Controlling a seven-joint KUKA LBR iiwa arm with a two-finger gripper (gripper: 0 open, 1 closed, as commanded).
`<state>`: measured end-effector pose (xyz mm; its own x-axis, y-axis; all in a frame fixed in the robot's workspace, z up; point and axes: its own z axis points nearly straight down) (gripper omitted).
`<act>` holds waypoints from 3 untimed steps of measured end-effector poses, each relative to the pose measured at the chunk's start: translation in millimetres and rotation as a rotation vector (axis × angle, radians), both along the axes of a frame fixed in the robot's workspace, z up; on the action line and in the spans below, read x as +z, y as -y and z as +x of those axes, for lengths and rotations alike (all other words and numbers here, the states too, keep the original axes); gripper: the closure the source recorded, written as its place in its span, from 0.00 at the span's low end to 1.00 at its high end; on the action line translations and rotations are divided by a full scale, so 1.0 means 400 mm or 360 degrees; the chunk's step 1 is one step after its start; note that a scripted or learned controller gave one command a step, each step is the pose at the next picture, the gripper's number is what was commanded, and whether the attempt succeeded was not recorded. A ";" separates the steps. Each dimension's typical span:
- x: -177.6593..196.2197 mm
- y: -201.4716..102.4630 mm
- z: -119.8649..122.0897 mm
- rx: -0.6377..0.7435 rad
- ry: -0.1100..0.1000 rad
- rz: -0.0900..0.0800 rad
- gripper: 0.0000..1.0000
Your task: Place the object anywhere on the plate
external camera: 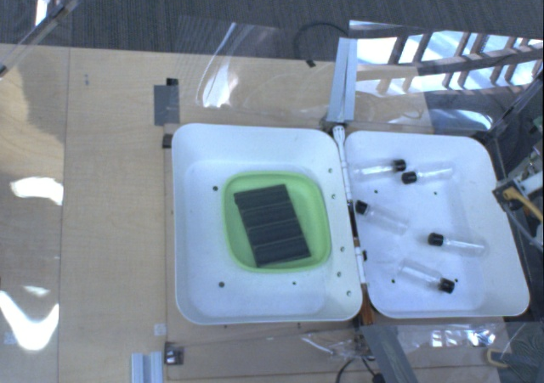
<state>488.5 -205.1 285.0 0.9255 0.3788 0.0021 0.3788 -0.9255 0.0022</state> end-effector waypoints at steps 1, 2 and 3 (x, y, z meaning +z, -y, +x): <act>0.031 0.001 0.000 -0.0075 0.0004 -0.0003 0.00; 0.080 0.002 0.000 -0.0206 0.0006 -0.0005 0.00; 0.058 0.001 0.000 -0.0283 0.0003 0.0000 0.00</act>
